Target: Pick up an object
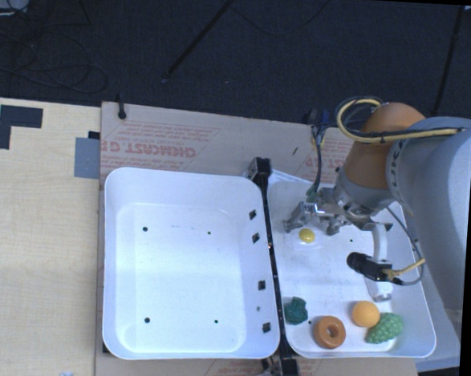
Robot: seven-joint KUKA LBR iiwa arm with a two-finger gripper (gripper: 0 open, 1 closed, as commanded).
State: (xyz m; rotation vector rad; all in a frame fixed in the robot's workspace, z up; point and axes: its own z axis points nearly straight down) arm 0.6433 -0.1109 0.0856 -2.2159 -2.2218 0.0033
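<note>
The gripper (308, 221), fingers spread wide, hangs just above a small yellow ball (307, 236) near the right bin's (417, 349) far edge, not holding it.

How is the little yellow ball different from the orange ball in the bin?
The yellow ball is smaller than the orange ball. The yellow ball sits alone near the far end of the right bin, right under the claw, while the orange ball lies at the near end, squeezed between a brown ring and a light green lump. Both are round and rest on the same bin floor.
</note>
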